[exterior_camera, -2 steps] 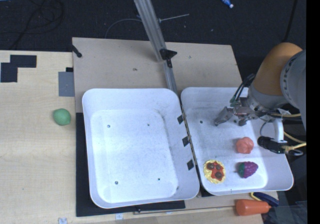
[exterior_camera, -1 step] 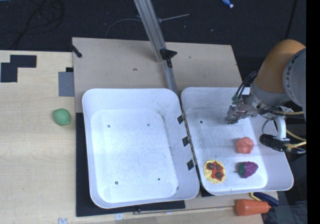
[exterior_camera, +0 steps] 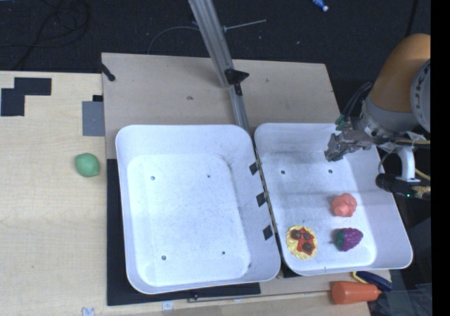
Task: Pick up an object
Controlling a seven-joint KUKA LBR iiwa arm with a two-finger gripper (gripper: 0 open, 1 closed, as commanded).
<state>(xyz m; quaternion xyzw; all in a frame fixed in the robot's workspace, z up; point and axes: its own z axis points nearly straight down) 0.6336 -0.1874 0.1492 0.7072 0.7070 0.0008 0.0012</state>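
Task status: not yet accomplished, as far as can be judged. Nothing shows between the fingers of the gripper (exterior_camera: 336, 150), which hangs over the upper part of the right bin (exterior_camera: 394, 255), reaching in from three o'clock. The fingers are dark and small against the arm's hardware; whether they are spread or pressed together cannot be told.

Candidate objects all lie on the floor of the right bin, toward its near end. The pink lump (exterior_camera: 344, 204) sits at roughly six o'clock from the fingers, apart from them and the nearest of the three. The purple grape cluster (exterior_camera: 348, 238) lies beyond it in the same direction. The yellow pizza toy (exterior_camera: 301, 242) lies at about seven o'clock, well apart.

Remaining, by judgement: travel toward six o'clock, descent, closure and lift.
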